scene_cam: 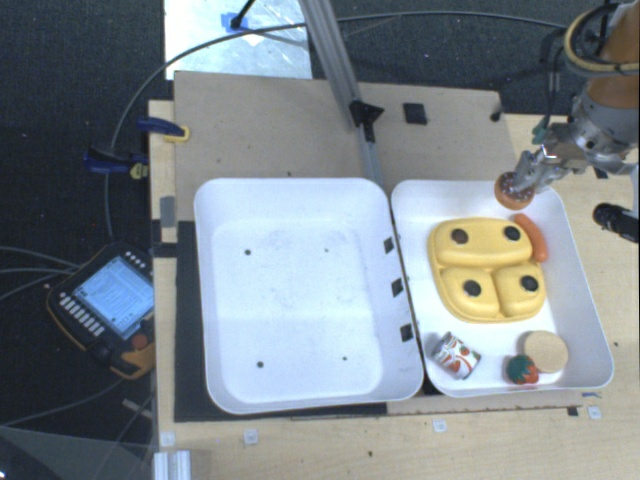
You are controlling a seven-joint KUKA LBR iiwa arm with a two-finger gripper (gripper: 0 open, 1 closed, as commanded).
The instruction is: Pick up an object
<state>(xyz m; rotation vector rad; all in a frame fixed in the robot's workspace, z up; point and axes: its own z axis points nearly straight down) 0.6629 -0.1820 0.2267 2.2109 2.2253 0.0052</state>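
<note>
My gripper hangs over the far rim of the right bin, near its back right corner. It is shut on a small round brown-and-orange object, which sits at its tip above the rim. Inside the right bin lie a yellow moulded tray with dark dots, an orange piece against the tray's far right side, a small red-and-white can, a tan round disc and a little red-and-green item.
The left bin adjoins the right one, with black clips along the shared edge. A grey pole slants across the back. A handheld pendant and cables lie left of the bench.
</note>
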